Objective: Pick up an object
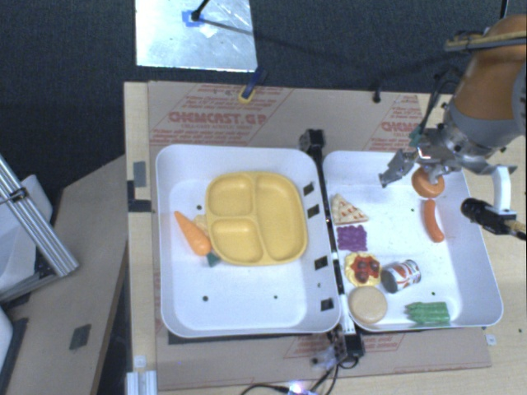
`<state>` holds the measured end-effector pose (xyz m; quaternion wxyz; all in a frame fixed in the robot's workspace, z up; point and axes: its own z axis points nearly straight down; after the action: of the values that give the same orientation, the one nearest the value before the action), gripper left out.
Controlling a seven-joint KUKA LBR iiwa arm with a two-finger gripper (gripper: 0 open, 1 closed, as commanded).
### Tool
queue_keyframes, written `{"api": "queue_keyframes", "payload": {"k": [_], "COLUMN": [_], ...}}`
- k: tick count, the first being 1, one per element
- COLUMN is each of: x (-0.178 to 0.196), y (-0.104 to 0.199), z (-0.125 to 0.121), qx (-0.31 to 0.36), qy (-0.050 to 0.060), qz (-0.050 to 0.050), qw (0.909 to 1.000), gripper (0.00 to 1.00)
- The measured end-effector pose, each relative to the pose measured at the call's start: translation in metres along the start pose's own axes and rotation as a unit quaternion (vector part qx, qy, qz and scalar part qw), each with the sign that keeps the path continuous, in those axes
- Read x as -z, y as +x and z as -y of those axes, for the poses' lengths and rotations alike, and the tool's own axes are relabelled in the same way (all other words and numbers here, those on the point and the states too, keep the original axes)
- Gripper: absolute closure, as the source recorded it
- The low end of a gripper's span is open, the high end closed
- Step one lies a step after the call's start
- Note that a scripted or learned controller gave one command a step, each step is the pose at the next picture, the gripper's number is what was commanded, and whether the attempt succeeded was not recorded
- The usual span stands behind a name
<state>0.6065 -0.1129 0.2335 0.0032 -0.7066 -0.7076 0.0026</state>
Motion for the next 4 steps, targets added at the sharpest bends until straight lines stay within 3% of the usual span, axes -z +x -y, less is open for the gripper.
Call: {"api": "queue_keyframes", "payload": {"k": [1, 3, 4], "x": [0.005, -0.102, -0.135], "y": [0.000, 0.003, 0.002], "z": [-0.002, -0.001, -0.004], "qx": [0.001, 0.001, -0.001], "qy": [-0.005, -0.002, -0.008], "qz": [0.001, 0.000, 0.001], "qw": [1.0000, 1.0000, 1.0000], "gripper": [0.00, 0.00, 0.00]}}
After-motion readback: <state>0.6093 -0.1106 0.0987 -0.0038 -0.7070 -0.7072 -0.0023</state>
